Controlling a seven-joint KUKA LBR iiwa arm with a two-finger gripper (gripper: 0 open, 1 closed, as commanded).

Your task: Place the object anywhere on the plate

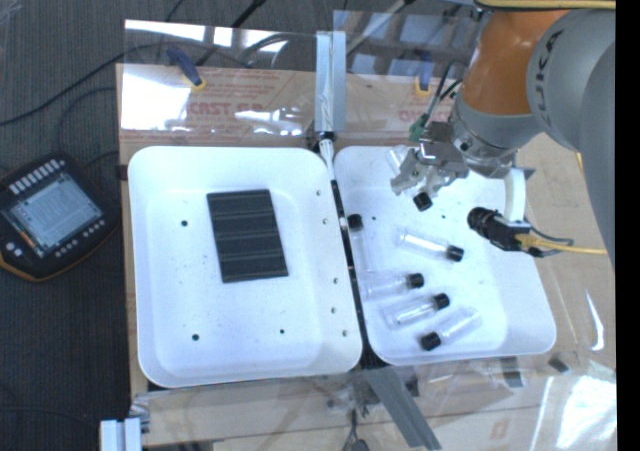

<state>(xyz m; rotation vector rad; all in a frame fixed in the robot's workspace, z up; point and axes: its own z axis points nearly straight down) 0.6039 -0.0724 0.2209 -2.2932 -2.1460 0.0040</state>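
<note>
While the tool (418, 179) hovers near the right bin's (520, 329) rear rim, vials (428, 242) lie forward.

Both white bins (240, 349) look like smooth, glossy plastic. The dark plate (247, 235) in the left one is matt and ribbed. The vials (428, 241) on the right are clear, black-capped.

The left bin (160, 339) lies open around the dark ridged plate (247, 235); capped vials (428, 279) clutter the right bin (520, 324).
</note>
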